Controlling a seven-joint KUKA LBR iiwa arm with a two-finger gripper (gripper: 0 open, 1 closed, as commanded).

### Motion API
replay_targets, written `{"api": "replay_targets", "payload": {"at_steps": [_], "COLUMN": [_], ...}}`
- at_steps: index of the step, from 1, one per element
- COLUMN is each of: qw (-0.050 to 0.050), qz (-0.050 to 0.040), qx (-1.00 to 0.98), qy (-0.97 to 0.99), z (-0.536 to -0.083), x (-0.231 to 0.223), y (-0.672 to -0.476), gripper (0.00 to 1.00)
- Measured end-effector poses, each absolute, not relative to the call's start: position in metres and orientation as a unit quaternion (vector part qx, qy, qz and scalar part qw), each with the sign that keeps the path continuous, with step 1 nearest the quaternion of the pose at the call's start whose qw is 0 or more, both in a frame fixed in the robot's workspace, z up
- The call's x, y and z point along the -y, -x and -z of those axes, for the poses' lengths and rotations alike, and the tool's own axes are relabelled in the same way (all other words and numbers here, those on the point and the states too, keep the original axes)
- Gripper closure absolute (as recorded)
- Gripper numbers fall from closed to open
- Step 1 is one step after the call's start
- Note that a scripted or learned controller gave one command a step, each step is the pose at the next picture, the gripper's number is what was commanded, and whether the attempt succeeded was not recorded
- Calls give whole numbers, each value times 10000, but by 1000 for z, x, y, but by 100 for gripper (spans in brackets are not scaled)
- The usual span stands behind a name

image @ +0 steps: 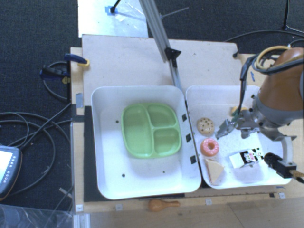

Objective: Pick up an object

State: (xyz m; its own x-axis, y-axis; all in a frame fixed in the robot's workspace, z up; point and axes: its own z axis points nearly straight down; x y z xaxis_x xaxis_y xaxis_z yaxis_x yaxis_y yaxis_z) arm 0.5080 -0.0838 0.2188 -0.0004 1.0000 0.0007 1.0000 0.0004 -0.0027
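— has it picked anything yet?
— no, looks like nothing's lifted. the claw [223, 128] hangs in the right bin [213, 96], fingers spread, nothing between them.
— what's in there?
— a cookie [205, 125] just left of the claw, a pink donut [209, 147] below it, a sandwich wedge [215, 170] in the corner, a small card [245, 158].
— and the left bin [107, 127]?
— a green tray [151, 129], its compartments bare.
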Motion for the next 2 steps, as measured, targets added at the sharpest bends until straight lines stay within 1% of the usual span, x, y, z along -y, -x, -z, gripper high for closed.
{"api": "replay_targets", "payload": {"at_steps": [1,2], "qw": [15,25], "qz": [-7,-13], "qx": [7068,7067], "qy": [7074,7075], "z": [-173,-110], "x": [84,87], "y": [-500,-501], "gripper": [0,0]}}
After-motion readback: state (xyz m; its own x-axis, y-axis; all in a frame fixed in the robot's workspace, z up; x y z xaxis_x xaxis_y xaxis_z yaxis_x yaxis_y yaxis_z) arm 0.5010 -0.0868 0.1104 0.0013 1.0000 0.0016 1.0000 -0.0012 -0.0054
